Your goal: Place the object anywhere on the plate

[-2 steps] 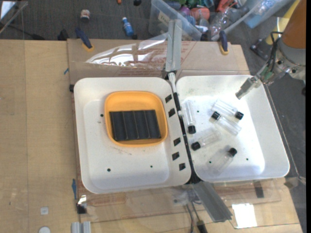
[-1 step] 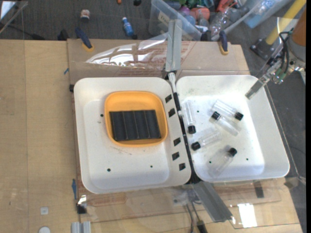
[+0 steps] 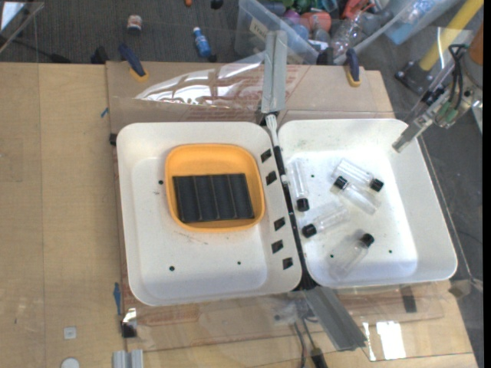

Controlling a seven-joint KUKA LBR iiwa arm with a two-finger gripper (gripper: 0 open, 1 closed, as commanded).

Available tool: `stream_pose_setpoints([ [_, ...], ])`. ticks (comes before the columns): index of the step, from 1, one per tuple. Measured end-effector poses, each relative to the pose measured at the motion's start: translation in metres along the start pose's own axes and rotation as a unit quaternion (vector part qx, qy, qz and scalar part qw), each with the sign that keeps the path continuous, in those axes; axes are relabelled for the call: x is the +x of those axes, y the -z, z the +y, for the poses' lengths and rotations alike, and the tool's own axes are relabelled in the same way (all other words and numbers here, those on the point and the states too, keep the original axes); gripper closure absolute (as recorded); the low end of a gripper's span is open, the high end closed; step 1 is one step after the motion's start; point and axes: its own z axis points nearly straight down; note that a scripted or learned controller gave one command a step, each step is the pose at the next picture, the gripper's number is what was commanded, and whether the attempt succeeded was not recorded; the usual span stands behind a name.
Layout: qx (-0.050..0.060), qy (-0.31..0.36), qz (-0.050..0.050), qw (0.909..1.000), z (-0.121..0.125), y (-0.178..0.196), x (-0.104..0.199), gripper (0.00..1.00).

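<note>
Two white bins fill the middle of the frame. Nearest us, in the right bin (image 3: pixel 399 259), we count five clear vials with black caps, scattered loosely: one (image 3: pixel 354 249) low in the bin, one (image 3: pixel 324 219) by the divider, others above. In the left bin (image 3: pixel 146 274) sits the orange plate (image 3: pixel 215 156) carrying a black ribbed tray (image 3: pixel 213 198), with bare white floor all round it. Farther back, at the upper right edge, the gripper (image 3: pixel 404 140) hangs slanted over the right bin's rim, apart from every vial; we cannot tell its finger state.
</note>
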Motion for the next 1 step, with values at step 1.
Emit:
stream_pose_setpoints([
  [1, 0.0, 0.019, 0.0, 0.9998, 0.0042, 0.0092, -0.0009, 0.0],
])
